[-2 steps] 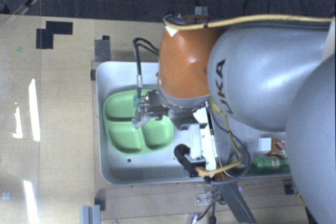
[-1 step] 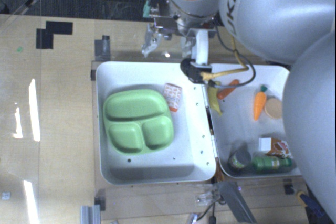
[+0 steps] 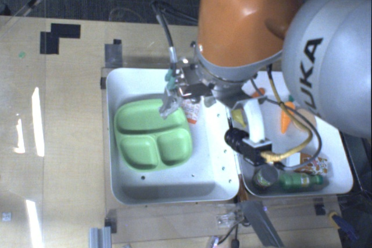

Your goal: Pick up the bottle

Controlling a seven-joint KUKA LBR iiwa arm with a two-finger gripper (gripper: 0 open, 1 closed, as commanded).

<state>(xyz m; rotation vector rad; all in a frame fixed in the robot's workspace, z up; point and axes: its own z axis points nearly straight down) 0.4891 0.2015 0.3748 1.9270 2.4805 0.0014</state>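
The camera view looks down on two white bins side by side; the left bin (image 3: 174, 186) holds one green divided plate (image 3: 152, 133) with three compartments, lying toward its left side; just right of the plate's far right corner the gripper (image 3: 173, 97) hangs low over the bin, and beside it stands a small white and orange packet (image 3: 192, 111); whether anything sits between the fingers I cannot tell, nor whether they are spread or closed; the arm (image 3: 250, 9), orange above the wrist and grey beyond, covers the far part of both bins; the right bin (image 3: 343, 180) holds one green bottle (image 3: 299, 181) lying on its side along the near wall, well apart from the gripper, to its right and nearer; one orange carrot-shaped piece (image 3: 285, 119) lies farther back.
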